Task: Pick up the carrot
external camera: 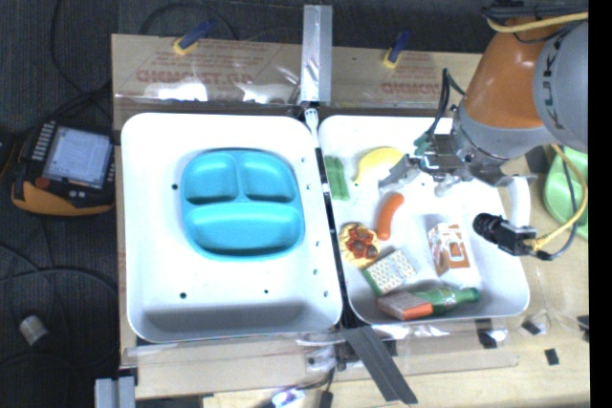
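The end effector is hovering with fingers apart, at two o'clock of the carrot lying mid right bin, risking nudging the banana just beside at eleven o'clock

A blue divided plate sits in the white left bin, centre-left of frame. In the right bin, a banana lies at upper left beside a green strip; a small carton and green bottle occupy the lower right.
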You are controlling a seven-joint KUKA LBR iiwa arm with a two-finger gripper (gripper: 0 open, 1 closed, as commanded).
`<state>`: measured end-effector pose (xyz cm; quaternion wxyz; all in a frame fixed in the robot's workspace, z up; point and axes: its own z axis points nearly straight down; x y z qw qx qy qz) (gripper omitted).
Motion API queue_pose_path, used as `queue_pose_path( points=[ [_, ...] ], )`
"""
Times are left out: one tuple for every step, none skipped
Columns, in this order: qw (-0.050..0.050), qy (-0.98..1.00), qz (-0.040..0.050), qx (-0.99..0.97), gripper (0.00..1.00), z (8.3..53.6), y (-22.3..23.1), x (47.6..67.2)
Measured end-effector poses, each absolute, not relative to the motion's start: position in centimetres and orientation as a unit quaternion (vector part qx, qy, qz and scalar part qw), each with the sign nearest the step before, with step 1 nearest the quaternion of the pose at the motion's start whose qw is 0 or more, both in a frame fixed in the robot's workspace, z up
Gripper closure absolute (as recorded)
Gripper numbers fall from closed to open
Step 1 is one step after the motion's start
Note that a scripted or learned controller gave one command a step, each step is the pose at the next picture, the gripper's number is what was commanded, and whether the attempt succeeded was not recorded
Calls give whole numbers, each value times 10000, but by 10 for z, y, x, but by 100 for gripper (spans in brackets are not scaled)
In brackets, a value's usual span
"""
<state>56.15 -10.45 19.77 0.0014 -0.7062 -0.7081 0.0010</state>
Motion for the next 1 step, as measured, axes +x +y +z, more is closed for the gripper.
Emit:
queue_pose_path(
  points=[
    [-44,-7269,-27,-6868,0,90,-109,584]
  ],
)
